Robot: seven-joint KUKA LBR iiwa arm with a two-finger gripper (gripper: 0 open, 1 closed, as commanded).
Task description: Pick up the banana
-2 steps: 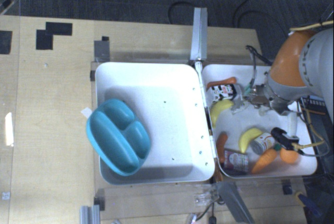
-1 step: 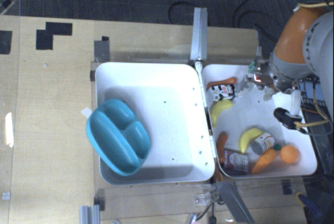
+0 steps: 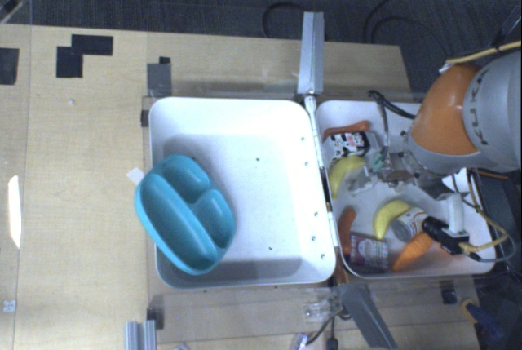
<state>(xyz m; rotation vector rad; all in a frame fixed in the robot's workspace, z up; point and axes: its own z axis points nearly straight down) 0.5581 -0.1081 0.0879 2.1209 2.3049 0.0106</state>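
A yellow banana (image 3: 390, 216) lies curved in the middle of the right bin (image 3: 326, 113), next to a can. A second, paler yellow-green banana-like fruit (image 3: 344, 172) lies near that bin's left wall. My gripper (image 3: 382, 167) hangs low over the right bin between the two, just right of the pale fruit and above the yellow banana. The grey arm with its orange band (image 3: 443, 123) reaches in from the right and hides the bin's right side. Nothing is seen held.
The right bin also holds a carrot (image 3: 412, 251), a red sausage (image 3: 347, 226), a dark packet (image 3: 369, 251), a can (image 3: 410, 227) and a red-and-white pack (image 3: 347, 141). A blue divided plate (image 3: 186, 212) lies in the left bin (image 3: 245, 116). Cables trail at the right.
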